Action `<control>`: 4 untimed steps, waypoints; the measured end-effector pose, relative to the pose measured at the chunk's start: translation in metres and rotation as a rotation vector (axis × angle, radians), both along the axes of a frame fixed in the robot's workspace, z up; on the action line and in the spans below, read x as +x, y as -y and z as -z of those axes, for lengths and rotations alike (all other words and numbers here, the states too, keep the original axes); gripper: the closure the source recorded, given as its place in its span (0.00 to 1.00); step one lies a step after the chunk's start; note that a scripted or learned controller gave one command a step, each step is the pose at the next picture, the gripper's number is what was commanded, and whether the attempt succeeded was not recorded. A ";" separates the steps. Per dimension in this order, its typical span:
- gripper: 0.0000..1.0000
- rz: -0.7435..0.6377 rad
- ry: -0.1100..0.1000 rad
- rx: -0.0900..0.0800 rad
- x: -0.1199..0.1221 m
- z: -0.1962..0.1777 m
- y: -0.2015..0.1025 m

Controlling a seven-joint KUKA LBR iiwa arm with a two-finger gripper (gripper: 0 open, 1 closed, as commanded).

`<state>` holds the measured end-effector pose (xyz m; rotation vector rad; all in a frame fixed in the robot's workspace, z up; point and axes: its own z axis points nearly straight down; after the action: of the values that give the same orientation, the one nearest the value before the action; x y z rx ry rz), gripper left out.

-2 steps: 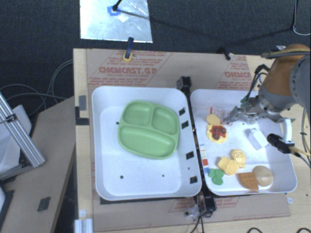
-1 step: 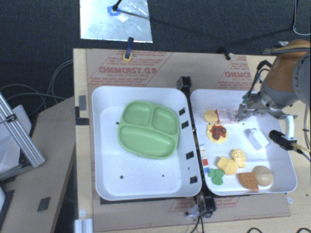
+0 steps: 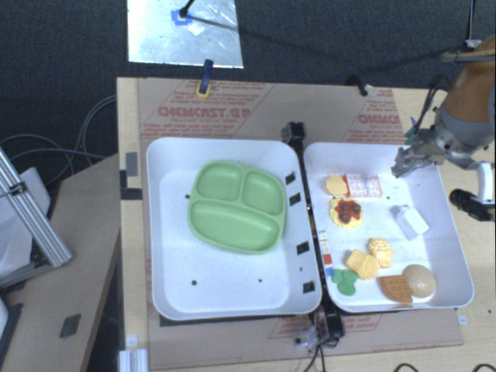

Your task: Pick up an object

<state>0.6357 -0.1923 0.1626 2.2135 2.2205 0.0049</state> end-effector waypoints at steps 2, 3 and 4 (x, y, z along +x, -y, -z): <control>1.00 -0.002 -0.002 0.001 0.005 -0.063 -0.004; 1.00 -0.005 -0.005 0.003 0.005 -0.063 -0.047; 1.00 -0.004 -0.004 0.002 0.008 -0.070 -0.092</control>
<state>0.6439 -0.1007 0.2323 2.2122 2.2283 0.0025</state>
